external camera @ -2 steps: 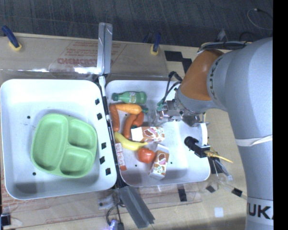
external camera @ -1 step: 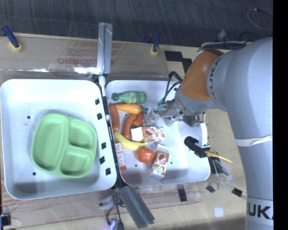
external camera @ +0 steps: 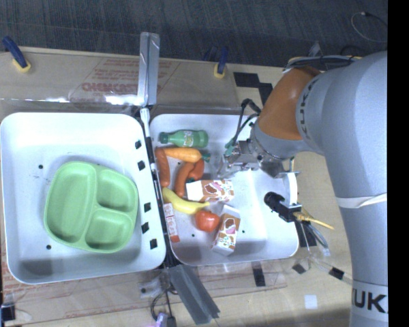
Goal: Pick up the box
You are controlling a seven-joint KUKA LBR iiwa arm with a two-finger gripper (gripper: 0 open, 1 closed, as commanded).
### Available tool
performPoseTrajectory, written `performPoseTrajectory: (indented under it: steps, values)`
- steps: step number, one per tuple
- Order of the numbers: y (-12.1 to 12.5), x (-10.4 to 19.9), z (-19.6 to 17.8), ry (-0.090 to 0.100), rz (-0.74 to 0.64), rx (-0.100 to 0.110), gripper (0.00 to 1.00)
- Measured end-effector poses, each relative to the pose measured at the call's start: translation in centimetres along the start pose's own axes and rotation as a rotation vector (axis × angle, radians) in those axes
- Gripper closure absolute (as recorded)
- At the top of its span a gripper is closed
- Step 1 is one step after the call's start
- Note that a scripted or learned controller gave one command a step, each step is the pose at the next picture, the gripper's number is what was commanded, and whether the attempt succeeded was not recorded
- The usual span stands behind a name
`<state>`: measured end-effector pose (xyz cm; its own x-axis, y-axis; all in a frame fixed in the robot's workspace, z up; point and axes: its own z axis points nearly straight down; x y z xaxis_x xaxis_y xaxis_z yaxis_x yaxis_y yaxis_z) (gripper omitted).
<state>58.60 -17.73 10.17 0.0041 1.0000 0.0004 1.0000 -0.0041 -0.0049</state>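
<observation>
The jaws hung over the upper middle of the right bin, just above the box; whether they were open or closed could not be told, and nothing showed between them. The grey arm reached in from the frame's right, its orange band bent down toward the bin. A second carton lay lower, near a tomato and banana. A green tray sat in the left bin.
</observation>
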Motion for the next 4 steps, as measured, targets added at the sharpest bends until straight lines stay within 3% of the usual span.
performPoseTrajectory:
  steps: [1,2,3,4]
  values:
    - [0.0,0.0,0.0,0.000,0.000,0.000,0.00]
    - [0.0,0.1,-1.0,0.000,-0.005,0.001,1.00]
    - [0.0,0.1,-1.0,-0.001,-0.006,0.001,0.00]
    - [5.6,-0.9,0.9,0.000,0.085,-0.003,0.00]
